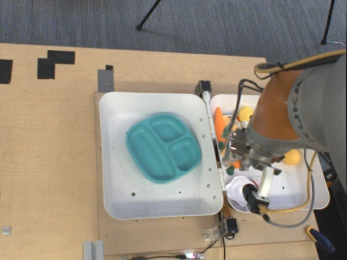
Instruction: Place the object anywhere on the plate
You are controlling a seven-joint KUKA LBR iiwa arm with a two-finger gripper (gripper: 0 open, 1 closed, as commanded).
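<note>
Plate (162,147) sits in the left bin; claw (238,161) state can't be told.

The teal three-compartment plastic plate (163,147) is set in the left shallow white bin (116,199). Small toys are gathered in the right shallow white bin (303,196), under the grey arm (293,112).

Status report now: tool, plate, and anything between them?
Tool over right bin, among small items. Plate in left bin, nothing on it. Bin walls between them.

Bright, even overhead light; soft shadows; slight blur overall; mild glare on white bins (162,210).
</note>
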